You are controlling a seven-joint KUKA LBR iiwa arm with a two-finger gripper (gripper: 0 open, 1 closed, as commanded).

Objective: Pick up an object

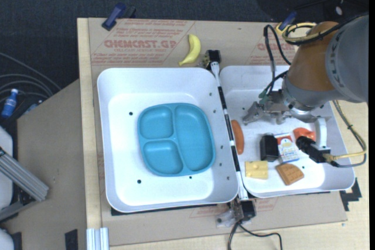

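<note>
Currently hovering over the right bin [246, 84], near its nine o'clock wall: the gripper [261, 114], its opening impossible to tell, nothing visibly held. Lying just beside it at seven o'clock, a sausage [237, 136], long axis running twelve to six, hugging that wall, leaving little room. Crowding at six o'clock, a black block [268, 147].

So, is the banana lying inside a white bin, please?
No, the banana lies on the brown board outside the bin holding the blue plate.
</note>
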